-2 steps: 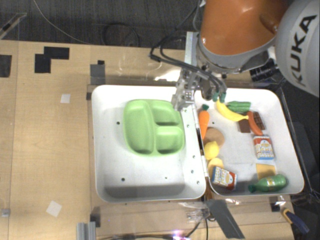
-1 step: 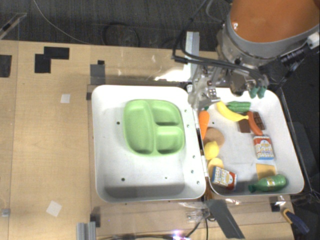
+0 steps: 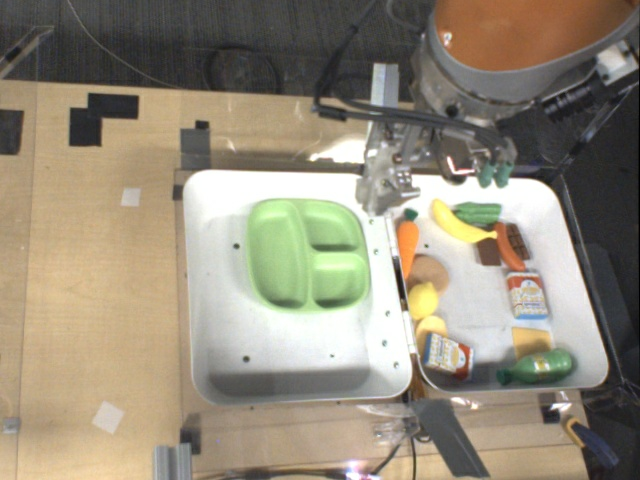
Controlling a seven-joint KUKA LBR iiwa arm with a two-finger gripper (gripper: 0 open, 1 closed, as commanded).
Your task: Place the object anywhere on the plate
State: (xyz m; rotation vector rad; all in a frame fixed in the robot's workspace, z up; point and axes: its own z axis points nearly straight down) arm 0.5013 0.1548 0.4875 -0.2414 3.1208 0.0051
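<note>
We see a pale wooden surface [image 3: 90,298] carrying two shallow white bins with rounded corners and a smooth, faintly glossy finish. The left bin [image 3: 215,348] holds a light green plate [image 3: 305,253], a matte plastic tray with soft rounded corners, split into one long compartment and two smaller ones; nothing lies on it.

The right bin [image 3: 580,298] holds the toy food. A tapered orange carrot [image 3: 407,245] lies along the bin's left wall, touching a round brown potato-like piece [image 3: 430,271] below it. Under that sit a yellow lemon-shaped piece [image 3: 423,298] and a second yellow piece [image 3: 432,325], then a small printed can [image 3: 447,356] near the bin's near left corner. A curved yellow banana [image 3: 458,224] lies near the far edge with a dark green vegetable [image 3: 478,212] touching its upper side. Toward the right wall we see a brown block [image 3: 489,252], an orange-red strip [image 3: 511,248], a printed box [image 3: 527,296], a flat yellow cheese slice [image 3: 531,340] and a glossy green bottle [image 3: 540,366].

The tool [image 3: 385,190], a grey metal assembly, hangs over the far edge where the two bins meet, just above the carrot's tip. We cannot tell whether its jaws are apart or together, and we see no object between them. The arm's broad orange band [image 3: 520,13] and black cables [image 3: 350,108] crowd the far right corner.
</note>
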